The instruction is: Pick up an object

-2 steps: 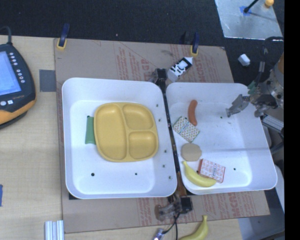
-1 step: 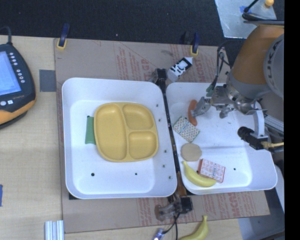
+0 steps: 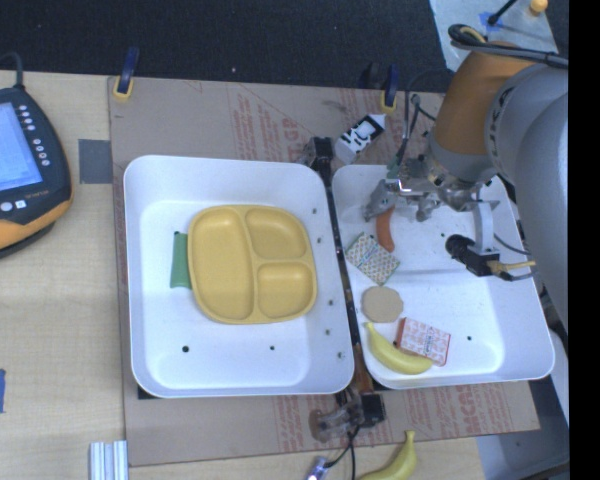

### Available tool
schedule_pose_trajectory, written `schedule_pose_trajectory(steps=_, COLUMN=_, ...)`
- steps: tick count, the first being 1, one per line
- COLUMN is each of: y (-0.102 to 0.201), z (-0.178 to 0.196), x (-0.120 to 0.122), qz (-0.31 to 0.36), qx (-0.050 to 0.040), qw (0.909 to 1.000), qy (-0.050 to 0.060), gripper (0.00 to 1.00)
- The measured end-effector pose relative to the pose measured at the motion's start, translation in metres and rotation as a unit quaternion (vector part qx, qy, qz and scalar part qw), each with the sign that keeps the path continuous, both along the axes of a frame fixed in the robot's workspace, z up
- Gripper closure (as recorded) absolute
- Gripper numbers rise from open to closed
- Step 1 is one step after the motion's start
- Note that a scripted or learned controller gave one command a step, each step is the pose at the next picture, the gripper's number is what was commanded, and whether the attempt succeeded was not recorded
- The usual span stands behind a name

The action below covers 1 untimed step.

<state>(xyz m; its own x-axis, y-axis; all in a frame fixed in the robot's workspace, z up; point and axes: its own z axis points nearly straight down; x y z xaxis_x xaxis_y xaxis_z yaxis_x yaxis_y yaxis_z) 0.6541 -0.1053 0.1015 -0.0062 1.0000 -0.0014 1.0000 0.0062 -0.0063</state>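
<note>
A yellow banana (image 3: 398, 459) lies at the near edge of the bench, outside both bins, curved and smooth-skinned.

The left bin (image 3: 140, 268) is a shallow white tray with rounded corners. It holds a yellow plate (image 3: 250, 263) of glossy plastic, divided into three compartments. A flat green strip (image 3: 180, 260) pokes out from under the plate's left side.

The right bin (image 3: 500, 318) is the same white make. The grey arm (image 3: 525, 118) comes in over its far right corner. The gripper (image 3: 388, 203) sits low over the bin's far left part; whether it is spread or closed cannot be made out.

A small orange-red sausage (image 3: 384, 231), a short rounded cylinder, lies directly on the near side of the gripper, its far end at or just under the tool. Whether they touch is unclear.

Nearer along the bin's left side come a second banana (image 3: 395, 354) against the near wall, a flat red-and-white packet (image 3: 424, 341) beside it, a checkered square packet (image 3: 372, 259) just near of the sausage, and a round tan disc (image 3: 382, 304) between the checkered packet and that banana.
</note>
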Motion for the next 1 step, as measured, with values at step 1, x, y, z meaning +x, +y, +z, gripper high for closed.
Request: schedule_pose_trajectory(steps=1, y=-0.0035, z=-0.0098, x=0.0019, qz=-0.001, qx=0.0008, qw=1.0, qy=0.0, gripper=0.0)
